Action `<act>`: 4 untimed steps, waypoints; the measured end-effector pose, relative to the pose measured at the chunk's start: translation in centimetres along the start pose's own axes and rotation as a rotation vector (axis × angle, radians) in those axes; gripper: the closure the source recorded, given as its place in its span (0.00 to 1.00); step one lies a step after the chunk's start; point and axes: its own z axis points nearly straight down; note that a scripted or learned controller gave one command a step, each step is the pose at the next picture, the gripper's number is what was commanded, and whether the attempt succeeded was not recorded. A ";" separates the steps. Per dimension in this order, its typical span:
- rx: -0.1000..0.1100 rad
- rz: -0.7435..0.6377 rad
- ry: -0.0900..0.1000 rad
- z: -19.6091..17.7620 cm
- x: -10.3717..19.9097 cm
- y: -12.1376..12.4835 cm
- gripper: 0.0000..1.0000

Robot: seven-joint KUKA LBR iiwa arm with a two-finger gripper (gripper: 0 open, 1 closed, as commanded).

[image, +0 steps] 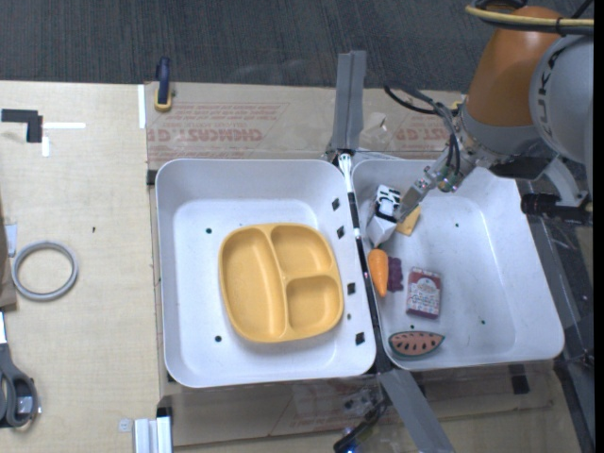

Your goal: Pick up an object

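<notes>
— Nearest to the gripper (421, 190)?
— Small yellow block (409, 221), in the right bin (510, 281), far-left part, close to the wall shared with the left bin (184, 281).
— Long axis?
— Slanted, running from near-left up to far-right, the far end pointing toward the gripper tip. Too small to say more about its shape.
— Touching the gripper?
— Just beside the tip, right under it; contact impossible to judge.
— Jaws released or clenched?
— Cannot tell; tip too small and dark against the bin floor. Nothing visibly lifted.
— Around the block?
— Black-and-white item (387, 202) just to the left, against the bin wall. Nearer along that wall, an orange carrot (378, 273) lying near-to-far, with a purple piece (394, 274) touching its right side. Red packet (425, 293) right of those, roughly upright in the view. Watermelon slice (416, 343) nearest of all, by the near wall, rind side toward the near edge.
— Arm?
— Reaching in from the far right, orange band (505, 64) above the wrist, angled down-left toward the block.
— Left bin?
— Yellow divided plate (281, 282) in the middle, three compartments.
— On the bench (85, 187) itself?
— Grey tape roll (42, 270) well to the left, scissors (14, 399) at the near-left edge.
</notes>
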 end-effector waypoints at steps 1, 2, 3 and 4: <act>-0.005 0.060 -0.006 7.4 -2.8 -0.6 0.00; 0.002 0.387 0.001 10.0 -3.6 -2.7 0.00; 0.001 0.185 0.002 4.0 0.6 -5.4 0.00; 0.002 0.251 0.003 0.1 4.2 -6.8 0.00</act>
